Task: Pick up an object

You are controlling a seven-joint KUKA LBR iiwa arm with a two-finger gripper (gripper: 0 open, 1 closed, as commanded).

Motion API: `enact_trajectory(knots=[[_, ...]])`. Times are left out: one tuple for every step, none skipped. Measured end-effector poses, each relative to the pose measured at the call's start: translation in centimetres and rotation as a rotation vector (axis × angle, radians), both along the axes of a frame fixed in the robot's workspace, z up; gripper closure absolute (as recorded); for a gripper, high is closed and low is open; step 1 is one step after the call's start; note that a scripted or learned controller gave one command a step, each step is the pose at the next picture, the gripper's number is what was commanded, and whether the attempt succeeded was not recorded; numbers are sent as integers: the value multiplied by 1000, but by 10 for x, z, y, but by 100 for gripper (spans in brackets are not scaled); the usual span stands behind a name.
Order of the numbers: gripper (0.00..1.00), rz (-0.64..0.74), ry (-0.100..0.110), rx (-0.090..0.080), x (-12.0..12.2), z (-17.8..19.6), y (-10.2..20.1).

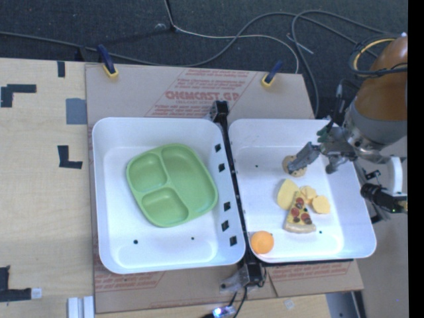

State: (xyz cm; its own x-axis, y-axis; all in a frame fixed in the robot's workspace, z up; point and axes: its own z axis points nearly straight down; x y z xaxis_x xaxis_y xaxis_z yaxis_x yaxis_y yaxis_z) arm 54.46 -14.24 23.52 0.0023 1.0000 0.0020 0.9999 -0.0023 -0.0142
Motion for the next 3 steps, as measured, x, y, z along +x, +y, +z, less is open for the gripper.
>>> enact_trajectory(knots=[[0,4,-12,-2,3,7,0],[0,2,-8,-2,-2,-44,-9],[0,3,-6,-1,-8,-106,-2]])
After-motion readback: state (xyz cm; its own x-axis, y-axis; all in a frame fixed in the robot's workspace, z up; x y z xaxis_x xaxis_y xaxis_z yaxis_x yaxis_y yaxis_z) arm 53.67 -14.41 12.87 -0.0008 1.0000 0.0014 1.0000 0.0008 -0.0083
